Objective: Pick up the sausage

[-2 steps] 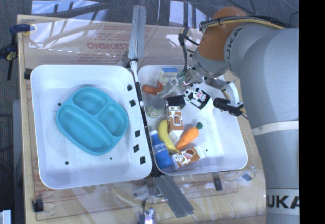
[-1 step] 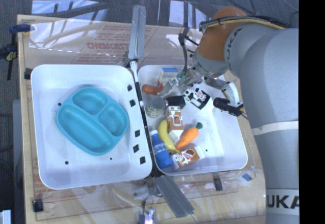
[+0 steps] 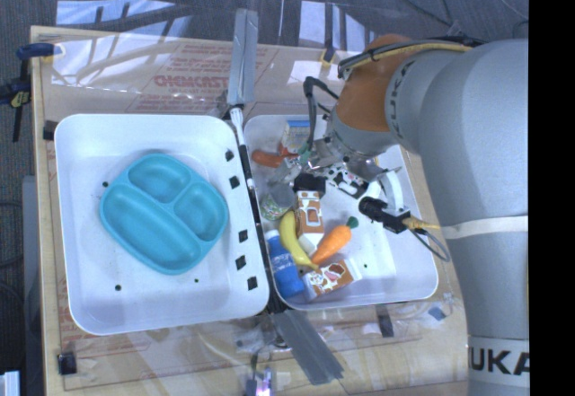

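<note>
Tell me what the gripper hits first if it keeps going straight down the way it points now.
The gripper points down into the right bin, at the clutter near its upper left. Most likely it first meets the small items just under it, near the sausage; depth is unclear from this slant.

Two bins sit side by side on the bench (image 3: 108, 71). The left bin (image 3: 81, 295) holds a plate (image 3: 162, 213) lying near its middle. The right bin (image 3: 415, 277) is crowded. A banana (image 3: 291, 239) lies near its left wall, with a bottle (image 3: 284, 270) just in front of it. A carrot (image 3: 332, 240) lies right of the banana, tilted, and a small box (image 3: 310, 210) lies between them, further back. Another box (image 3: 331, 277) lies in front of the carrot, beside the bottle. What may be the sausage (image 3: 267, 156) lies at the back left corner. The arm (image 3: 431, 116) reaches in from the right, over the bin's back half, its gripper (image 3: 310, 171) down among the things behind the small box.
</note>
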